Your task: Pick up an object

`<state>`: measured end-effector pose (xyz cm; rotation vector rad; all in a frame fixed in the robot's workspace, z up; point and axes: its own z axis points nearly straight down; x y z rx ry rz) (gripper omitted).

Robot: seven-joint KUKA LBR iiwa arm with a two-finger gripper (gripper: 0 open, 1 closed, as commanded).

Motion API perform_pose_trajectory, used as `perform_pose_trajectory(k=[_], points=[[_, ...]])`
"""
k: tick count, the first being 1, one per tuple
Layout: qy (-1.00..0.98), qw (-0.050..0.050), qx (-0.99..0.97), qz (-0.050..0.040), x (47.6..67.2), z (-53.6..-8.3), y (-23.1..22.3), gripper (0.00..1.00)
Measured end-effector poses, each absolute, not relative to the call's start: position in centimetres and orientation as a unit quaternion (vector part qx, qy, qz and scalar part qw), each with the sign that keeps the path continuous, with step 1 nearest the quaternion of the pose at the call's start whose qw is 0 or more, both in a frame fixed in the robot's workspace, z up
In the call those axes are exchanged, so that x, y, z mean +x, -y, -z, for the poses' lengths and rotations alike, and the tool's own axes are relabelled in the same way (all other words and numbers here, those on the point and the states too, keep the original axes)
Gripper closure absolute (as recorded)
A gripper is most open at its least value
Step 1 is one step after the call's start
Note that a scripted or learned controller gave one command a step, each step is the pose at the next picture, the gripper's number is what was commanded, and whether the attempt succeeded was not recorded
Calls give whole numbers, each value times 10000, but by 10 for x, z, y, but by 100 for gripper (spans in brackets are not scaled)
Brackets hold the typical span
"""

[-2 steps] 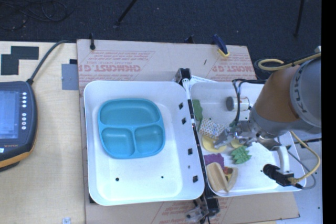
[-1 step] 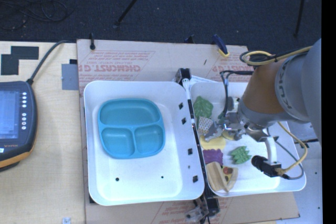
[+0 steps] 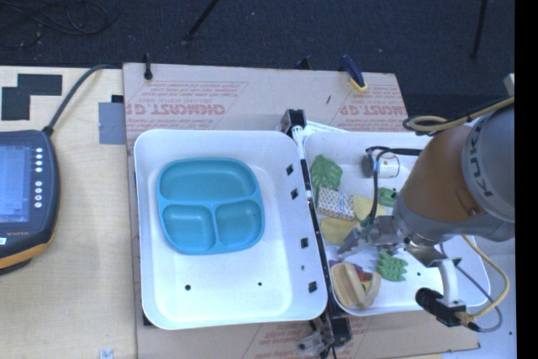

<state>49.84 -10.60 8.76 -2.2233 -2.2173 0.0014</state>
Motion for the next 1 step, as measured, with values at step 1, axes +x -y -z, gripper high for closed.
perform_pose_trajectory(k=[1], points=[[7066, -14, -7076, -8, 550, -87, 177, 0]])
